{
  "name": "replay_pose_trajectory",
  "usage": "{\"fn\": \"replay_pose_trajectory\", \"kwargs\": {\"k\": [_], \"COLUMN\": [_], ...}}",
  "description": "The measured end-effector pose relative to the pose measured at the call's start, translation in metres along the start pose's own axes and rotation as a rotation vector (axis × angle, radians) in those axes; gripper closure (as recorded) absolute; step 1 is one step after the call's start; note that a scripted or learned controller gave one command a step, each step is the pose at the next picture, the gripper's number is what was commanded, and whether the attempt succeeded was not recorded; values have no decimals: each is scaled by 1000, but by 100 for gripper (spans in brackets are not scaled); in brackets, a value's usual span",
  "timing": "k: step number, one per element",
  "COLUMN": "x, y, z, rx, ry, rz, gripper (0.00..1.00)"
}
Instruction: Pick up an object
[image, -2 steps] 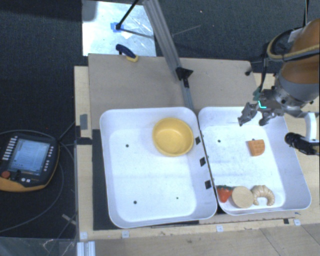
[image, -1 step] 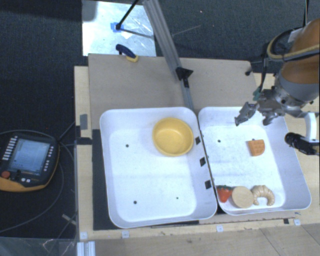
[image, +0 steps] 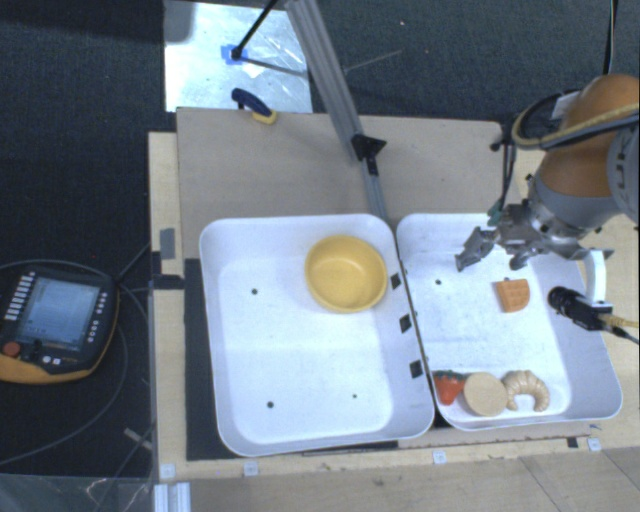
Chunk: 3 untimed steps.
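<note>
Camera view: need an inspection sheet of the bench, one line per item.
Surface: bench bears left bin and right bin, side by side.
Job's things: yellow bowl in left bin; orange block, croissant, tan disc and red item in right bin.
Clutter: clamp at the bench's far edge.
Grippers: gripper over the right bin, fingers open, holding nothing.
Cables: black cable from the pendant.
Surroundings: pendant on dark floor, left.
</note>
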<state>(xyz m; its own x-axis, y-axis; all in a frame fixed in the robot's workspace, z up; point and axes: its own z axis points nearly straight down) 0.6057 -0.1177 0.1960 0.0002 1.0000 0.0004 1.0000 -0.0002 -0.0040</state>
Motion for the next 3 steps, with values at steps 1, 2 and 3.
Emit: {"fn": "replay_pose_trajectory", "kwargs": {"k": [1, 2, 3], "x": [-3, -6, -6], "y": [3, -6, -5], "z": [43, 91, 78], "rx": [-2, -1, -6], "ry": [0, 0, -1], "rz": [0, 0, 0], "gripper": [0, 0, 100]}}
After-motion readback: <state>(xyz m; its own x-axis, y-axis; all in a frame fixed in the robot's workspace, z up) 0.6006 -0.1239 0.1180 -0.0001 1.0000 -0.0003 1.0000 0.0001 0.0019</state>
